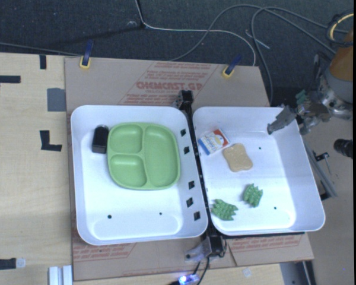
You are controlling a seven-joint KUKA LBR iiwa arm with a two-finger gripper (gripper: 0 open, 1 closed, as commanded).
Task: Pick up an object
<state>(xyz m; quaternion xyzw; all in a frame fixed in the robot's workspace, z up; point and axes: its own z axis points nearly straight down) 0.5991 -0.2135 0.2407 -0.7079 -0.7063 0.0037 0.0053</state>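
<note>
The right bin holds a small red, white and blue packet, a tan bread-shaped piece and two leafy green toys. My gripper hangs over that bin's far right corner, well to the right of the packet and the tan piece. It is open with nothing between its fingers. The grey arm with its orange band comes in from the right edge.
The left bin holds a green divided plate with a small black block beside its left edge. A black divider with clips runs between the bins. Cables lie on the dark cloth behind.
</note>
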